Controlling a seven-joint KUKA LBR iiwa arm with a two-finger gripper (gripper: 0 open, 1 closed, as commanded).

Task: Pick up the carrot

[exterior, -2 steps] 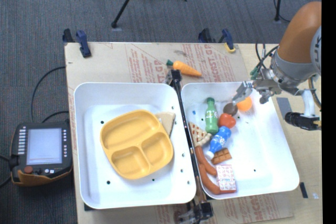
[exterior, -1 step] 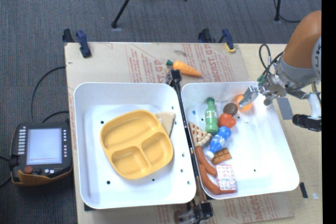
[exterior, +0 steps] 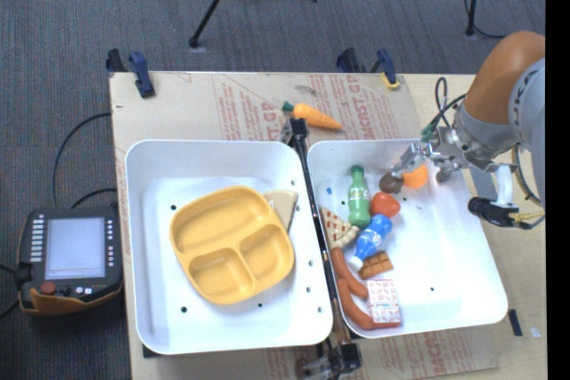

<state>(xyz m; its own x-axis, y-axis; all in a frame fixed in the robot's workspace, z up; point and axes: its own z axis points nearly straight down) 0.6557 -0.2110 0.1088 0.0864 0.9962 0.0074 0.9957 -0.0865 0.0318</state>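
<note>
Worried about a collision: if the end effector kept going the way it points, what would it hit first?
Probably the small orange piece just off the end effector, then the brown one. Depth is unclear, and the carrot lies outside the bins.

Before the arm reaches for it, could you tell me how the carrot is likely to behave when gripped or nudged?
The carrot lies outside both bins on the flat bench. Its round, tapered shape suggests it may roll in an arc if nudged. It looks like smooth toy plastic, so probably stiff, light and somewhat slippery.

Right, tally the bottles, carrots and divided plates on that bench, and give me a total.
Bottles: 2 (one green, one blue)
Carrots: 1
Divided plates: 1
Total: 4
</note>
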